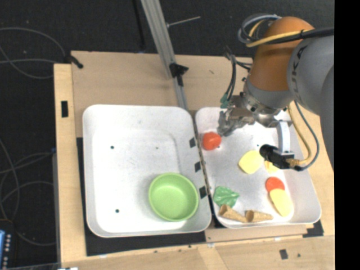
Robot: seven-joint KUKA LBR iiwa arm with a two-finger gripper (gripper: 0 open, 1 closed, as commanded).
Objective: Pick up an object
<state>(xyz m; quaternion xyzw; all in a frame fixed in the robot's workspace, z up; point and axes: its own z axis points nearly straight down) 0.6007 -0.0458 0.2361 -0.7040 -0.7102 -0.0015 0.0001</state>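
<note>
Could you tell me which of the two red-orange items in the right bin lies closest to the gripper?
The round red-orange item by the bin's left wall, just below-left of the gripper. The other red piece lies farther away, touching the yellow piece near the lower right corner.

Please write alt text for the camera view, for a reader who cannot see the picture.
A grey and orange robot arm reaches from the right, its gripper just above a small red-orange object in the right white bin. That bin also holds yellow, green and tan toy pieces; the left bin holds a green bowl.

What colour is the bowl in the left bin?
Light green, inside and rim alike; the bowl shows plainly in the camera view, near the front of the left bin.
</note>
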